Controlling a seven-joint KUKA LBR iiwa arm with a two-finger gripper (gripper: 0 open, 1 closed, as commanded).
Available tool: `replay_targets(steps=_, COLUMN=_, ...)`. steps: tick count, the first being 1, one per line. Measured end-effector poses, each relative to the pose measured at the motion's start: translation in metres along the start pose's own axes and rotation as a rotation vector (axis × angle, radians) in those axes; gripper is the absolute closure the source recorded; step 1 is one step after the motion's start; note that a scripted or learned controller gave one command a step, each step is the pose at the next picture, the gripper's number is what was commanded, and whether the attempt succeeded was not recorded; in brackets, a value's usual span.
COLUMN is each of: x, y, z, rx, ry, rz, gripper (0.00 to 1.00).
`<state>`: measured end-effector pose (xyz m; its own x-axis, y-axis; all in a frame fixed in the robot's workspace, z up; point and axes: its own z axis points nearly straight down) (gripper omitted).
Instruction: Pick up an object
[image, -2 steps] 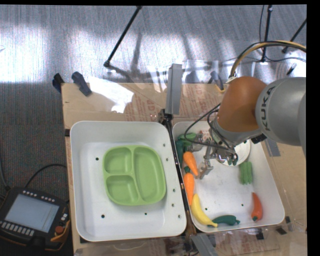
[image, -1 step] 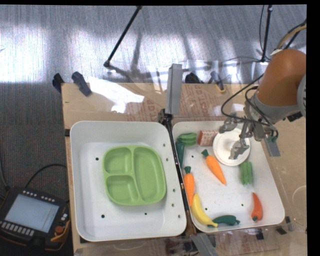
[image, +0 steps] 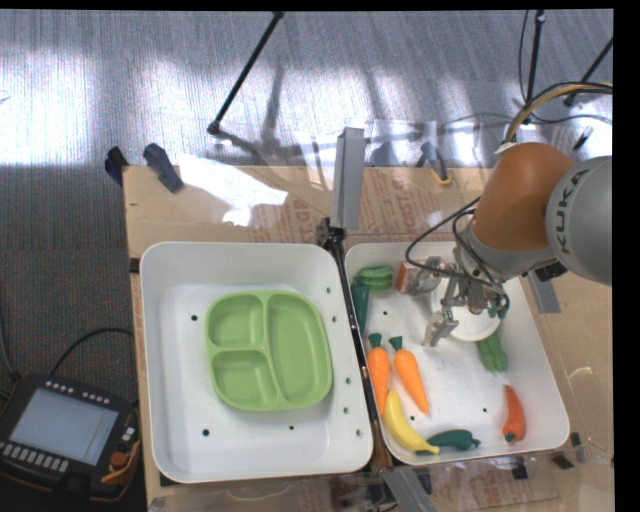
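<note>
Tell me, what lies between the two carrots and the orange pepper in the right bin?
In the camera view, bare white bin floor lies between the carrots and the orange pepper. The dark green pepper sits lower, nearer the front rim, beside the banana.

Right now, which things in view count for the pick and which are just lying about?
For the pick:
hand
right bin
two carrots
banana
orange pepper
green vegetable
dark green pepper

Just lying about:
left bin
green divided plate
teach pendant
</note>
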<state>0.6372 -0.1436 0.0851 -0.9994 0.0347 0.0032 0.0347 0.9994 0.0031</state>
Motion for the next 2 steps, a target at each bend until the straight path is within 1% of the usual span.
replay_targets(steps=1, x=0.027, y=-0.047, z=-0.102, rx=0.006, ry=-0.015, rz=-0.069, gripper=0.00)
replay_targets(steps=2, x=0.080, y=0.037, z=0.002, rx=-0.002, ry=0.004, rz=-0.223, gripper=0.00)
